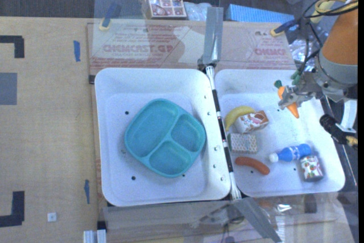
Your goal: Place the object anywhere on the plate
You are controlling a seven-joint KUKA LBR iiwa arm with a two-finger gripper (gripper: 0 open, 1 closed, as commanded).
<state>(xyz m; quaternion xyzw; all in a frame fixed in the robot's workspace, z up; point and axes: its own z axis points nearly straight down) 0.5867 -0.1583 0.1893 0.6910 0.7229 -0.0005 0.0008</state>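
Note:
A teal plate (165, 138) with three compartments lies in the left bin (114, 88), and nothing is on it. My gripper (291, 97) is over the far right part of the right bin (330, 179). Its fingers are shut on a small orange toy carrot (293, 109) with a green top. The carrot hangs tilted, with its orange tip pointing down toward the bin floor. The gripper is well to the right of the plate, across the divider between the bins.
The right bin holds a yellow banana (238, 114), a small printed packet (253, 121), a waffle-like piece (244, 143), a red sausage (252, 165), a blue bottle (293, 152) and a small can (310, 168). Cardboard boxes stand behind the bins.

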